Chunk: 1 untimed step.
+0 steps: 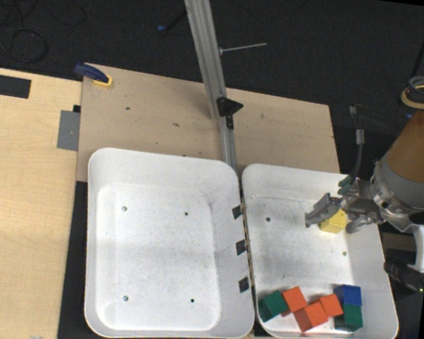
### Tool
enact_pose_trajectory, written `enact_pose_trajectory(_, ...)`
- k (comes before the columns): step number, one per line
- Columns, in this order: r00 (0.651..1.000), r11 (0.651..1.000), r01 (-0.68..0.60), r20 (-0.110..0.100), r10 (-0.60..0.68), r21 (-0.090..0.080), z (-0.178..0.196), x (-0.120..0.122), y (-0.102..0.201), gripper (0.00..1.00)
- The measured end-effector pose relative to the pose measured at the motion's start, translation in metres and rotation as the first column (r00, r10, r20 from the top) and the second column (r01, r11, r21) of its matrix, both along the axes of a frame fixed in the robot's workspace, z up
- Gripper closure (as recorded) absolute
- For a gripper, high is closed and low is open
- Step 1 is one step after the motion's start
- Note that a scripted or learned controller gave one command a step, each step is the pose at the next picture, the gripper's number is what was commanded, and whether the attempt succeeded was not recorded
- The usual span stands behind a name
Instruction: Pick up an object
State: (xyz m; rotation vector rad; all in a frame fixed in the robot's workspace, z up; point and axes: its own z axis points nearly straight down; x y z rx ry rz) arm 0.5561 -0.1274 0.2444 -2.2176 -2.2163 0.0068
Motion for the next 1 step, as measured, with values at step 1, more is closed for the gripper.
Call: enact_pose_trajectory(1, 1.0, 1.0, 0.004, -0.001, -0.004, 0.0, -0.0469, 0.003, 0.0067, 0.0)
